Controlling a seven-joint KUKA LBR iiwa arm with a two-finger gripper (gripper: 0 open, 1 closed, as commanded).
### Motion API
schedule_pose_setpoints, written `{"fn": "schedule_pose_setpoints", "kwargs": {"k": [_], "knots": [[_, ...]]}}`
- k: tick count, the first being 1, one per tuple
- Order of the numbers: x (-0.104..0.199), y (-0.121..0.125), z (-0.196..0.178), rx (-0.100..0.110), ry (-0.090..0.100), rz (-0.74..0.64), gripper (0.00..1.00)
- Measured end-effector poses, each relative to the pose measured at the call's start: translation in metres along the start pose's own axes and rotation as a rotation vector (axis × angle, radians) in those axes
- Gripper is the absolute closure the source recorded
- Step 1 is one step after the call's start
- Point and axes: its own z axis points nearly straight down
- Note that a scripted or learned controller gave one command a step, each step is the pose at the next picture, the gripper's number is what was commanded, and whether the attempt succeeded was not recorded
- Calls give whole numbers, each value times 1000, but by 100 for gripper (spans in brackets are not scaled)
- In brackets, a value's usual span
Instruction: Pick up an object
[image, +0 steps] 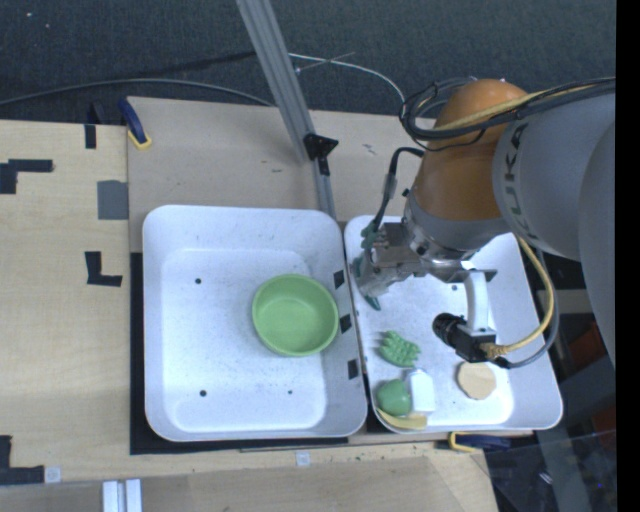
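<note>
Small green ridged toy (398, 349) lying in right bin (530, 400), just above a green ball (394, 397), white block (421, 390) and tan disc (477, 380). Gripper (372, 283) low at the bin's left wall, grip state impossible to tell. Green bowl (294, 315) in left bin (180, 250).

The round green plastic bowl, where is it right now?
The round green plastic bowl sits in the left white bin, toward its right side, near the divide from the right bin.

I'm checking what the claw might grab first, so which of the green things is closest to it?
The ridged green toy in the right bin, just below the claw. The green ball lies lower; the green bowl is in the left bin.
</note>
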Motion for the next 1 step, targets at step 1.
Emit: {"fn": "schedule_pose_setpoints", "kwargs": {"k": [1], "knots": [[63, -12, 4, 1, 0, -1, 100]]}}
